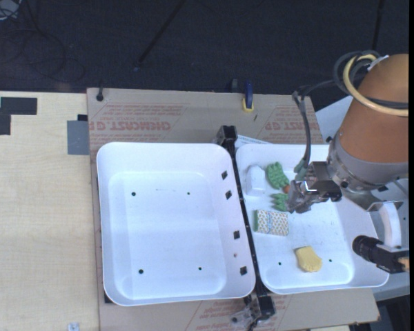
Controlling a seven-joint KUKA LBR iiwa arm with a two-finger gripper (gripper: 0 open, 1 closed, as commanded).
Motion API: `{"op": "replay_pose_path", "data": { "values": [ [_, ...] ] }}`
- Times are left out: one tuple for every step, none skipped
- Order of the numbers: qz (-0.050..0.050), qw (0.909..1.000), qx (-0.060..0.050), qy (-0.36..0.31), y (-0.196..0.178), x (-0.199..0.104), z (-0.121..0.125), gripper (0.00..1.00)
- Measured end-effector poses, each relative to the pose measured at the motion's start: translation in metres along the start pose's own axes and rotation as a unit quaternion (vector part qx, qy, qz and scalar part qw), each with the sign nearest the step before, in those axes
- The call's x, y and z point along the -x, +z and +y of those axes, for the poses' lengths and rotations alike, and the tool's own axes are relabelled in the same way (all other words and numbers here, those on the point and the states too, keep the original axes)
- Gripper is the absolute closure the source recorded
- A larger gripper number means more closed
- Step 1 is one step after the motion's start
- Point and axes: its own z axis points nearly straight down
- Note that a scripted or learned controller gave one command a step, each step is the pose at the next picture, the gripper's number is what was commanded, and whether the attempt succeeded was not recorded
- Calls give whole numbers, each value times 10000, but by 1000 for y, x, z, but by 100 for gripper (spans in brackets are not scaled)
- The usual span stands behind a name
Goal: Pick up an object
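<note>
- Camera view: two shallow white bins sit side by side on the tabletop [41, 205]. The left bin [117, 161] shows bare floor; the right bin [352, 271] carries the objects.
- In the right bin lie a green toy [276, 176] near the upper left, a smaller green piece [280, 200] just below it, a patterned green-and-white pad [272, 222] close to the divider, and a yellow lump [308, 258] toward the near edge, apart from the rest.
- The arm [376, 116] reaches in from the right, and the gripper [305, 197] is low over the right bin, just beside the smaller green piece.
- The jaws are dark and small here; I cannot tell whether they are released or clenched, and nothing visibly sits between them.
- Step in hand, as I judge it: the descent or closing phase of a pick, aimed perhaps at the smaller green piece, which lies on the bin floor.
- The next move calls for centring the jaws on one item, closing firmly, then lifting straight up; the nearby green toy could be nudged or caught alongside.
</note>
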Motion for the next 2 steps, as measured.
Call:
{"op": "replay_pose_path", "data": {
  "values": [
    [-5, 10000, -19, 24, -9, 4, 0, 100],
    [-9, 10000, -1, 21, 11, -37, 41, 100]
  ]
}}
